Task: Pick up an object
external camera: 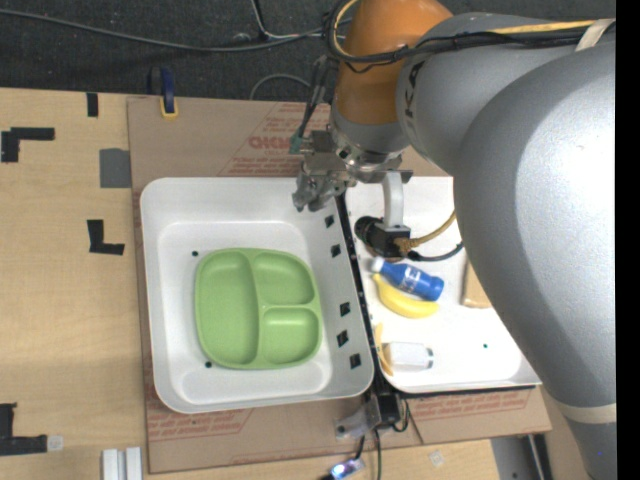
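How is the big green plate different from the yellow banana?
The green divided plastic plate lies alone in the left white bin; the yellow banana sits in the right white bin against a blue bottle. The plate is far bigger, flat and sectioned; the banana small and curved.

The grey arm (540,178) reaches in from the right, bulking large over that side. Its orange band (385,43) sits above the wrist, and the gripper (318,190) points down, low.

Arm (520,168) overhangs right bin (470,368); green plate (258,308) fills left bin (165,268)
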Motion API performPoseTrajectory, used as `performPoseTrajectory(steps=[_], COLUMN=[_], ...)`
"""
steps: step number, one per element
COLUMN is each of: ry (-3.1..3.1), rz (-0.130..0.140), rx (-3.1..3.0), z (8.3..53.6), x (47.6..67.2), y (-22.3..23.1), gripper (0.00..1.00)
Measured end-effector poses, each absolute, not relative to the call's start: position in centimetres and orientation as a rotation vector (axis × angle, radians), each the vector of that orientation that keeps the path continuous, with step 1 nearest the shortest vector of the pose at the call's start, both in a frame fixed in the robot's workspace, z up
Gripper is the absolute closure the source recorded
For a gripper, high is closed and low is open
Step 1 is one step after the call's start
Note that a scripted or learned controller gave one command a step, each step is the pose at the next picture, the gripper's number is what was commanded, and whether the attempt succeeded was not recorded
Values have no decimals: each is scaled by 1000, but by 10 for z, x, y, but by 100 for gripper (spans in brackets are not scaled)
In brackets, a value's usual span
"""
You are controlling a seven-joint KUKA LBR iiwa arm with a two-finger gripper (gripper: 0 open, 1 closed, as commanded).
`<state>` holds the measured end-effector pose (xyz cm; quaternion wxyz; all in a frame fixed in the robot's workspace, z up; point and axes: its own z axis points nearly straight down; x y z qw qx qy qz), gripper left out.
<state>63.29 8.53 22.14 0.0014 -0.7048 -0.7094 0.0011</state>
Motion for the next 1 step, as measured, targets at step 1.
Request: performPoseTrajectory(steps=[1], ry=[-2222], rz=[9], rx=[-2216], z=[221], x=[632], y=[82], gripper=[0])
